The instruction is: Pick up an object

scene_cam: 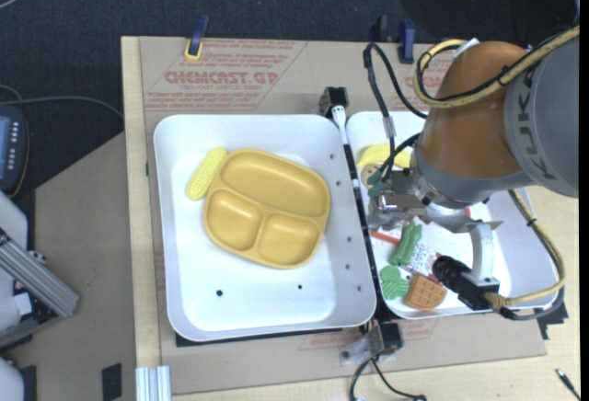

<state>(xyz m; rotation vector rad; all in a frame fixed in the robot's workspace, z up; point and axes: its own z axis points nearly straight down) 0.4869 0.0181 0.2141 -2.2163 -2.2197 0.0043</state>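
Setting: a brown counter (230,68) printed with red lettering, on dark carpet, carrying two white bins side by side. Nearest item, right bin (523,247): an orange waffle (425,292) against the near rim. Touching its left side is a green leaf (393,280). Just beyond these, a green packet (406,243) lies tilted, with a small red scrap beside it. Above the packet is the gripper (391,199), hung low from the orange-banded arm (474,123), which enters from the right and hides much of this bin. The wrist covers it, so whether the gripper is open or closed cannot be told, and nothing can be seen held. Beyond the gripper, a yellow piece (374,155) sits by the dividing wall. The clutter is packed along that wall, and this is probably why the gripper works close to it. The packet or the yellow piece is the likeliest pick, since both lie next to the gripper. Left bin (184,280): a yellow divided tray (267,206) at centre, with a corn cob (206,172) leaning on its far-left edge, well apart from the gripper. Farthest: blue clamps (195,39) that pin the counter's back edge.
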